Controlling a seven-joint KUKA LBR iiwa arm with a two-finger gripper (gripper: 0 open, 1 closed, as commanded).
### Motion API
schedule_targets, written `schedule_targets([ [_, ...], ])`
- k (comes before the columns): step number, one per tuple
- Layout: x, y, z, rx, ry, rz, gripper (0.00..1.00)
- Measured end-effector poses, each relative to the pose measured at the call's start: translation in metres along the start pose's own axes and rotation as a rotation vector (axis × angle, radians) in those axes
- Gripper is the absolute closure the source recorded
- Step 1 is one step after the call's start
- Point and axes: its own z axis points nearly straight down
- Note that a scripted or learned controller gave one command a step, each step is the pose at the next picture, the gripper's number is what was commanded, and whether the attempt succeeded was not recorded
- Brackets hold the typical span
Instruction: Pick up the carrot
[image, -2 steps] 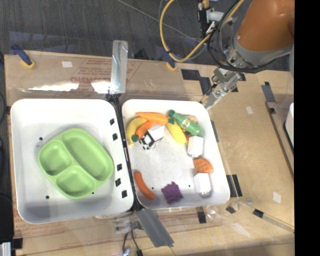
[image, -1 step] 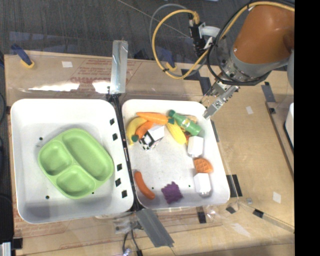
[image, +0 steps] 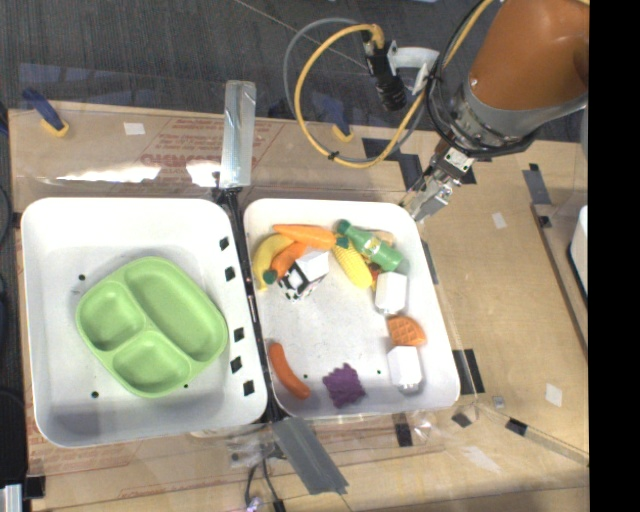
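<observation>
The carrot (image: 286, 258), a short orange piece with a green tip at its lower left, lies in the back left part of the right bin (image: 330, 330). It sits between a yellow banana (image: 263, 258) and a white toy car (image: 305, 275). A longer orange piece (image: 306, 236) lies just behind it. My gripper (image: 428, 198) hangs above the back right corner of the right bin, well to the right of the carrot and apart from every object.
The right bin also holds a corn cob (image: 351, 267), a green bottle (image: 372, 246), two white blocks (image: 391, 292), an orange bun (image: 406, 331), purple grapes (image: 345, 385) and a red-orange sausage (image: 289, 371). A green divided plate (image: 150, 325) lies in the left bin (image: 50, 250).
</observation>
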Motion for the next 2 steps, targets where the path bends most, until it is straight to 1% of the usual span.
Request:
schedule_targets([
  [1, 0.0110, 0.0079, 0.0009, 0.001, 0.000, -0.345, 1.00],
  [2, 0.0111, 0.0072, 0.0070, 0.005, 0.003, -0.445, 1.00],
])
